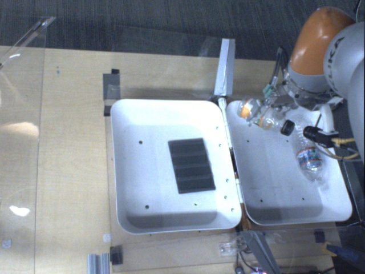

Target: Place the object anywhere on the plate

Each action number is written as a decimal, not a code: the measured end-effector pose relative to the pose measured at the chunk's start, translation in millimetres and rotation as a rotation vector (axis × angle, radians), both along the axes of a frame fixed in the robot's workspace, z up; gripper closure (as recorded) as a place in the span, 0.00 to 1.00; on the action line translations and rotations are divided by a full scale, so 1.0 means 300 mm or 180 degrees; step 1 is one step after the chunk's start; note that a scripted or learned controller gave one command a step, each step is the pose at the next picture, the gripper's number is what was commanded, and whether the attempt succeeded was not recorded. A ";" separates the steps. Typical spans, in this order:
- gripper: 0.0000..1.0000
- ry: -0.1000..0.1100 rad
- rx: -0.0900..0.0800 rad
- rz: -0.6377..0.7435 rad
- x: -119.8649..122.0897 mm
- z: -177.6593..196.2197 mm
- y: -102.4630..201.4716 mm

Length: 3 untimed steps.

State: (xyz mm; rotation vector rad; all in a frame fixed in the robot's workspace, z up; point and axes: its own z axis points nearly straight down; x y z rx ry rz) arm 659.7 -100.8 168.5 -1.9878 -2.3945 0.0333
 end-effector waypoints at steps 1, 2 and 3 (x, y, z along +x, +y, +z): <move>1.00 -0.0135 0.0005 0.0561 -0.169 0.208 0.260; 1.00 -0.0133 0.0016 0.1181 -0.218 0.273 0.477; 1.00 -0.0140 0.0010 0.0988 -0.160 0.691 0.412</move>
